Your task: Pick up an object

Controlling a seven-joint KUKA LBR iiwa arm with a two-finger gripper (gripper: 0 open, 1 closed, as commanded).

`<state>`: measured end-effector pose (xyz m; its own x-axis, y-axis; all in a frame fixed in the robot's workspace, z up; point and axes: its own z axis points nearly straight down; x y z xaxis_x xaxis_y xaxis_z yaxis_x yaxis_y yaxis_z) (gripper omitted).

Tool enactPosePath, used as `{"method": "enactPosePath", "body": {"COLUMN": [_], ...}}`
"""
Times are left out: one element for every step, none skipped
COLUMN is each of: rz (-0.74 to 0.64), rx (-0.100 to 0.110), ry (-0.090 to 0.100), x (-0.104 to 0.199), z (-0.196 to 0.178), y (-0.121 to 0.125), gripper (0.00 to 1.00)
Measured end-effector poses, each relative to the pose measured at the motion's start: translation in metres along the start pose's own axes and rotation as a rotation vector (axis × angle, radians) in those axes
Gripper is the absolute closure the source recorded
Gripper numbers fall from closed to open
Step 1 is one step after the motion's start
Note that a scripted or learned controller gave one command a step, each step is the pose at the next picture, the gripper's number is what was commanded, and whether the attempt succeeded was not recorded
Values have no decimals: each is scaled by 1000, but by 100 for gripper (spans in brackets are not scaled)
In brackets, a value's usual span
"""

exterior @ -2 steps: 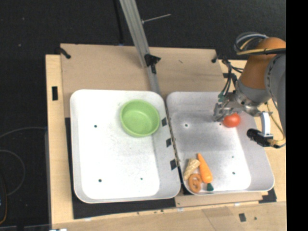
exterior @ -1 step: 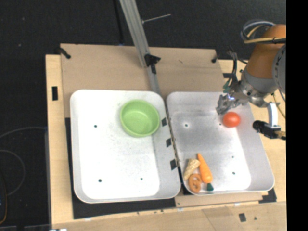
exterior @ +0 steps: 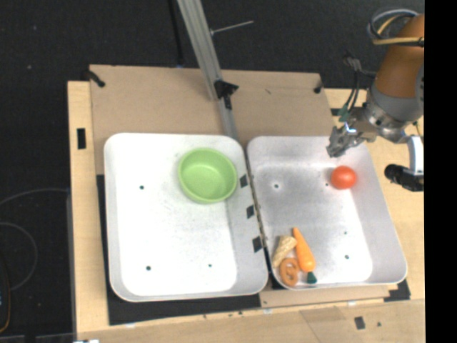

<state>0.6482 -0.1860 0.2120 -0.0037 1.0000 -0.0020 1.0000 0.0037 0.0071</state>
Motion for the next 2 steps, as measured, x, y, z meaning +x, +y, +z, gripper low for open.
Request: {"method": "enactPosePath", "body": {"rz": [2, -2], "rx": [-1, 7], "ry": [-1, 2], "x": [-10, 42], "z": [-50, -38], "y": [2, 1], "gripper": [100, 100]}}
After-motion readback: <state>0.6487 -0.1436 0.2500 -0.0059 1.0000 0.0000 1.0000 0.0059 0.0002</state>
